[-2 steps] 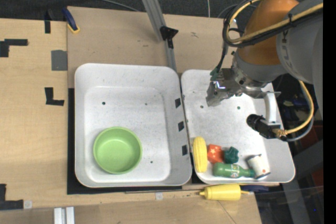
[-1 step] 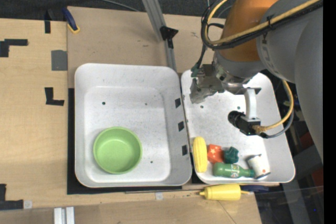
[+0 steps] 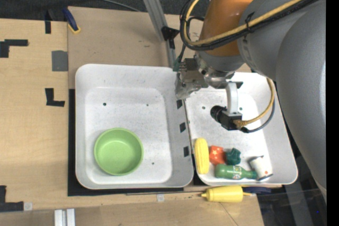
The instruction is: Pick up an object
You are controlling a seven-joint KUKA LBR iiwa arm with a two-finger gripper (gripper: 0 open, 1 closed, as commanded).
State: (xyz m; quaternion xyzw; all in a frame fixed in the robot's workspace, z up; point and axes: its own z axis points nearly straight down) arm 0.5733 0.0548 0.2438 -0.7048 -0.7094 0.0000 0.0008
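Camera view, from above: the pincer [image 3: 184, 87] sits at the 11 o'clock corner of the right bin [image 3: 204, 119], close by the wall shared with the left bin [image 3: 132, 106]. Wide or narrow? I cannot tell; the wrist covers it. Nothing shows in its grip.

The candidates in the right bin lie along its 6 o'clock edge, well apart from the pincer. There's a yellow piece [image 3: 201, 155], a red piece [image 3: 215, 154] just beside it, a teal piece [image 3: 233, 155], a green bottle [image 3: 233, 171] lying flat, and a white cup [image 3: 260, 165] towards 5 o'clock. A green bowl [image 3: 118, 151] rests at 7 o'clock in the left bin. A yellow bottle [image 3: 225, 194] lies on the desk [image 3: 106, 34], outside the right bin's near rim.

My read: nothing is picked yet. Approach, grasp and lift all remain.
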